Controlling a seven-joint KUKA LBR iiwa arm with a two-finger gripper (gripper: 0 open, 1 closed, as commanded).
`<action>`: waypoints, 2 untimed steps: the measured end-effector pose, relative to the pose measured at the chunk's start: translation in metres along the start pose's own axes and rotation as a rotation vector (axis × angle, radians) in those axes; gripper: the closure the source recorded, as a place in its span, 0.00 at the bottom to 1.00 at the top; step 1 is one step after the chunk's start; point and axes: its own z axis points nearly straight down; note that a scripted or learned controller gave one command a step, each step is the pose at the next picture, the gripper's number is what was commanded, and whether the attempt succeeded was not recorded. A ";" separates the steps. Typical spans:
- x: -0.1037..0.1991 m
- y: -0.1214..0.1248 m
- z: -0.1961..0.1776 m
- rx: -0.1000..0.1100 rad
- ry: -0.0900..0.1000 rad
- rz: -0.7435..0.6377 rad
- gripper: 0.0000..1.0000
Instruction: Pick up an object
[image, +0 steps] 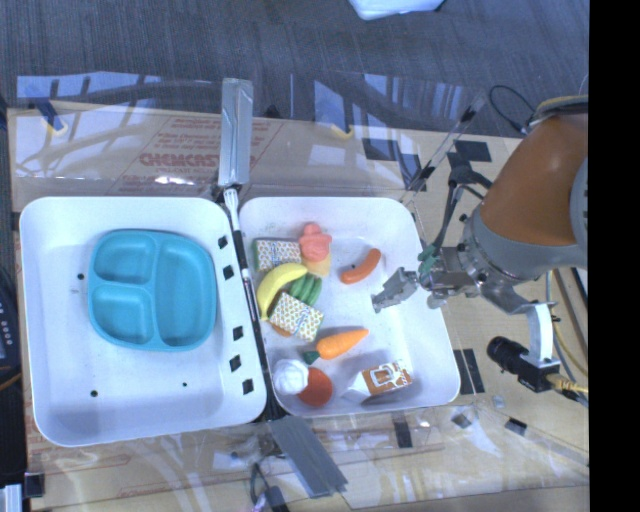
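Seen from above, the gripper (395, 292) hangs over the right bin (432, 345) at that bin's three o'clock edge, nothing between its fingers; how wide it stands cannot be told. The sausage (360, 266) lies just toward nine o'clock of it, the carrot (338, 343) toward seven, the banana (277, 284) farther toward nine. A blue tray (153, 288) sits in the left bin (50, 330).

Blue tray (153, 289): smooth glossy plastic. White bins (52, 380): matt plastic. Banana (277, 285), carrot (340, 342): smooth plastic toys.
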 end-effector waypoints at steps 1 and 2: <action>-0.002 0.013 0.160 -0.016 0.001 -0.078 0.00; 0.006 0.024 0.181 -0.007 0.001 -0.161 0.00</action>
